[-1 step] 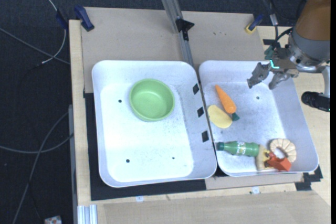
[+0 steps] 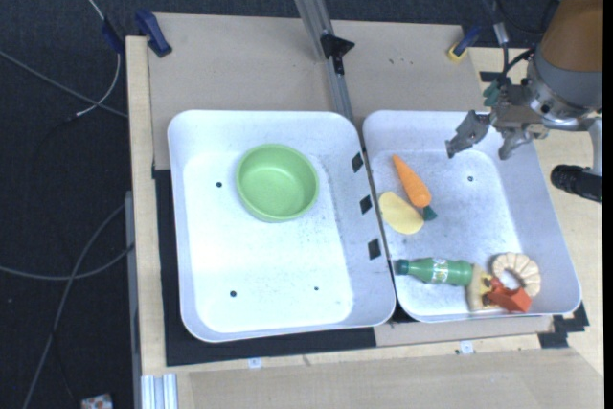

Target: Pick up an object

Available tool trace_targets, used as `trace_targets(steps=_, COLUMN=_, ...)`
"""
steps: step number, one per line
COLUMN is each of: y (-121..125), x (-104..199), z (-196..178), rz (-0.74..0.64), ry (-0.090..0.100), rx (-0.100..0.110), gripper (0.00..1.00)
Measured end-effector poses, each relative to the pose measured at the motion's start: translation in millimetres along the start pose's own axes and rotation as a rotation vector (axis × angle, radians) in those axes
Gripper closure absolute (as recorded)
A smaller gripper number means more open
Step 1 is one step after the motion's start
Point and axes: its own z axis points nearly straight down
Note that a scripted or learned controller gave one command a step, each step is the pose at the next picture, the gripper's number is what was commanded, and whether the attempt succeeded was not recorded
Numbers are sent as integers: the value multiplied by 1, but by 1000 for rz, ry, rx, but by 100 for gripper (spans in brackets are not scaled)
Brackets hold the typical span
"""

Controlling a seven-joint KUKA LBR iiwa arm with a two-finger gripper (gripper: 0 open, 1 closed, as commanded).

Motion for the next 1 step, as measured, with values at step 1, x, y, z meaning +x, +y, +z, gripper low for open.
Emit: trace_targets(steps=1, y=1, x=1, z=64, rz=1, ry=1, rx=8, gripper=0)
